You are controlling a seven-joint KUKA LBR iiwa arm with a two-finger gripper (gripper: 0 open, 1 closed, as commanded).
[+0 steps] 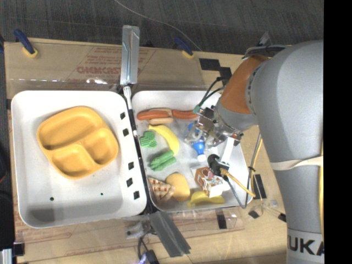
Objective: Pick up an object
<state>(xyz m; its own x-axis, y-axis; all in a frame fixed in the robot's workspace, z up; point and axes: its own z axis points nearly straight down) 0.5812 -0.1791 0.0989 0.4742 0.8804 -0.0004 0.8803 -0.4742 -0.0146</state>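
A grey KUKA arm with an orange band reaches into the right-hand bin (238, 147) on the counter, its hand (204, 132) low among a jumble of toy food; whether the hand is open or closed cannot be told from this slanted overhead view, and nothing can be seen gripped. Directly under and just left of the hand lies a small blue-and-white object (198, 146), possibly a bottle, which looks the likeliest target. Further left of the hand sit a yellow banana (166, 137) and two green pieces (156, 150); beyond the hand, toward the bin's far wall, lies a hot dog (154, 114) end to end with a red sausage (185, 114). Nearer the camera from the hand are a small brown-and-white box (209, 181), a lemon-like yellow piece (178, 185) and a waffle-patterned wedge (160, 188). Well to the left, in the other bin (22, 164), rests a yellow divided tray (77, 141). The risk from here, by the look of it: items crowd the hand, so closing could pinch two at once, nudge the small blue piece aside, or squeeze it out from a shallow hold as the arm rises
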